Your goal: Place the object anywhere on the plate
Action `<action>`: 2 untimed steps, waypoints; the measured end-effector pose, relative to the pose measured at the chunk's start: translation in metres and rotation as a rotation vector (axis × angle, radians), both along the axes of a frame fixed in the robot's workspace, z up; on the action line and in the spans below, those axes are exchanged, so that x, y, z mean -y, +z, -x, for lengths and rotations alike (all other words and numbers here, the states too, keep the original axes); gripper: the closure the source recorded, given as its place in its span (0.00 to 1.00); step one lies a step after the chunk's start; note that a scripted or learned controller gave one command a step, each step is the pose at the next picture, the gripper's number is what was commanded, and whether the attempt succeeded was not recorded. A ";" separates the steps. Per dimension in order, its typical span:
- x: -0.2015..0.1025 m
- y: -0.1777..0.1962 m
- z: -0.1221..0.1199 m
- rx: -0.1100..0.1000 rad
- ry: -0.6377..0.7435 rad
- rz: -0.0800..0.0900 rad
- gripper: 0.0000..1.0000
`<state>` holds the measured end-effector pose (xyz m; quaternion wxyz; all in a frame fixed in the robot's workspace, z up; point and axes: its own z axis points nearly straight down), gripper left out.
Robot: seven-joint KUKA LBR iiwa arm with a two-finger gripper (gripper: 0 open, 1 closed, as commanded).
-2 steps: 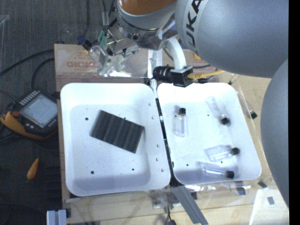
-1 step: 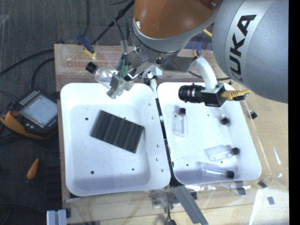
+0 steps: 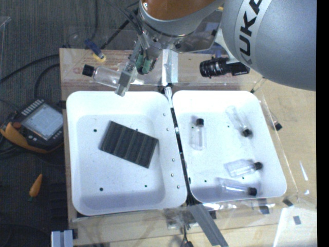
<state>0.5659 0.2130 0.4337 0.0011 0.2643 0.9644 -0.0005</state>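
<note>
Clear glass vial with a black cap (image 3: 104,76) is lying on its side just past the far rim of the left shallow white bin (image 3: 72,138), over the wooden bench (image 3: 72,58), with its cap pointing to the view's left. The two-finger gripper (image 3: 123,85) is hanging right at the vial's clear end, and the two are looking as if they are touching. From this slant I cannot tell whether the vial is actually being gripped or merely sitting beside the tool, nor whether the gripper is wide or narrow.

The dark grey ribbed rectangular plate (image 3: 128,144) is resting tilted in the middle of the left bin, well apart from the vial and nearer the viewer. Four more clear black-capped vials (image 3: 240,167) are lying in the right shallow white bin (image 3: 272,138), apart from one another.

Judging by this layout, the carry toward the plate is the step in hand, if the vial is indeed held. Doing it well is probably meaning keeping the vial high enough to clear the bin's far rim, bringing it over the middle of the plate and not its edge, and lowering it close before letting go. A round vial is likely rolling easily, so laying it along the plate's ribs should be helping it settle. If the grip is only marginal at the vial's end, slow motion is the safer choice.
</note>
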 end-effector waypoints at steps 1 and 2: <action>-0.019 -0.181 -0.062 -0.004 0.083 0.000 1.00; -0.021 -0.086 0.015 0.000 0.480 -0.003 1.00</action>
